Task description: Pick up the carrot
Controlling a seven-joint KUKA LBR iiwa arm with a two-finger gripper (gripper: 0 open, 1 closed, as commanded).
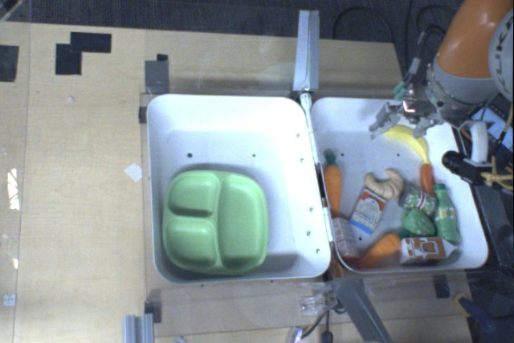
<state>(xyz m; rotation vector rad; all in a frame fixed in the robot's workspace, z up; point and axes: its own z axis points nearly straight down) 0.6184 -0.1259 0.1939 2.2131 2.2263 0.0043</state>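
Note:
An orange carrot (332, 184) with a green top lies along the left wall of the right bin (353, 118). A smaller orange carrot-like piece (426, 176) lies further right, and a stubby orange piece (381, 247) rests near the bin's front. My gripper (404, 120) hangs over the back right part of that bin, just above a yellow banana (409, 143). Its fingers are spread open with nothing between them. It is well to the right of, and behind, the carrot by the wall.
The left bin (233, 116) holds a green divided plate (216, 220). Around the carrots in the right bin are a small carton (365, 213), a beige piece (385, 184), green packets (434, 213) and a brown box (422, 251). A metal divider post (306, 52) stands between the bins.

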